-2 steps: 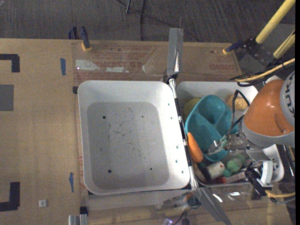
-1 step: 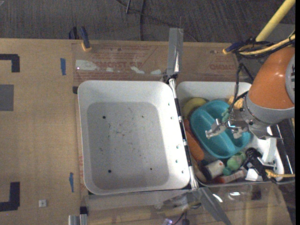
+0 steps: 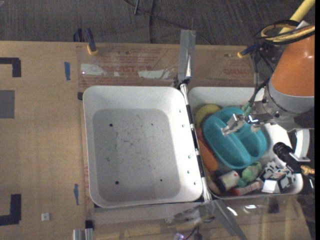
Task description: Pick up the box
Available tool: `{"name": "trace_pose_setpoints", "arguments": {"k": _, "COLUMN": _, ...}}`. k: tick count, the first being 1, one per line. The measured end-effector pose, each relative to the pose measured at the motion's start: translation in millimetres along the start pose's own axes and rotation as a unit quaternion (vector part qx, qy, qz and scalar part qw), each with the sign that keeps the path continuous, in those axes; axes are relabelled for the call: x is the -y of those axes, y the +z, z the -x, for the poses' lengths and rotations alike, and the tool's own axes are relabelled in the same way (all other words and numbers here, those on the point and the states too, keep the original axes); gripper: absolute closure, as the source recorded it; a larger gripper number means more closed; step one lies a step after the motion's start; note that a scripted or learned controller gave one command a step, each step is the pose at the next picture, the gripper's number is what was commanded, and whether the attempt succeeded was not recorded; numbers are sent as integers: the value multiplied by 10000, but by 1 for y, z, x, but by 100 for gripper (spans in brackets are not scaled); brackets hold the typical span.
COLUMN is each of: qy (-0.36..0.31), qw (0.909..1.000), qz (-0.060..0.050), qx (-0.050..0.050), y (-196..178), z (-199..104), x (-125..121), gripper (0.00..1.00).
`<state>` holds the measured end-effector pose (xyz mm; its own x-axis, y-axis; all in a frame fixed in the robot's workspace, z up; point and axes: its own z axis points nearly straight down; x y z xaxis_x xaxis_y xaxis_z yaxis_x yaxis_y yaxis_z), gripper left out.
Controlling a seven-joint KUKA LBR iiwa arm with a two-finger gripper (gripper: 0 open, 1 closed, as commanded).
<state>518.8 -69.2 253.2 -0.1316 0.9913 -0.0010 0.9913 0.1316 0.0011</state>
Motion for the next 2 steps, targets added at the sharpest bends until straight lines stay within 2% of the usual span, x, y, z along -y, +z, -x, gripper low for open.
{"name": "trace_pose_setpoints", "arguments": {"k": 1, "qy": 2531, "qw": 9674, "qz": -30, "qx": -6, "y": 43, "z": 17, "x": 43, "gripper": 0}}
{"name": "trace_pose_setpoints", "arguments": {"k": 2, "qy": 2772, "qw": 9608, "qz": -18, "qx": -3, "y": 147, "z": 49, "x": 12, "gripper": 0}}
